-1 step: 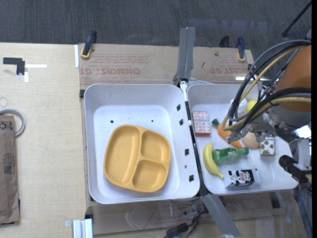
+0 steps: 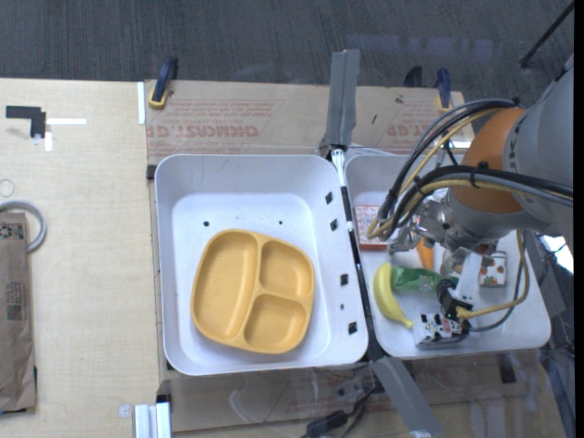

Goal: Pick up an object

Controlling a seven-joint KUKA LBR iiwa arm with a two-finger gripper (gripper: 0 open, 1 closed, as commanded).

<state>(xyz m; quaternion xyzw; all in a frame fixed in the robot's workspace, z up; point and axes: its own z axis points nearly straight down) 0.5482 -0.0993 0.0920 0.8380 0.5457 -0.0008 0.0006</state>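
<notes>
My gripper [image 2: 449,267] hangs low over the middle of the right bin [image 2: 534,331], below the grey wrist and orange band. A yellow banana [image 2: 391,297] lies at the bin's left side, with a green packet [image 2: 415,278] just right of its top end and just left of the gripper. A small orange piece [image 2: 425,243] peeks out under the cables. A red and white carton [image 2: 367,227] sits at the bin's far left. A small black and white item [image 2: 441,326] lies near the front wall.
The left bin [image 2: 173,245] holds a yellow divided plate [image 2: 255,291]. A small white and red box [image 2: 494,272] lies right of the gripper. Black and yellow cables loop from the arm over the right bin. A grey divider post [image 2: 343,99] stands between the bins at the back.
</notes>
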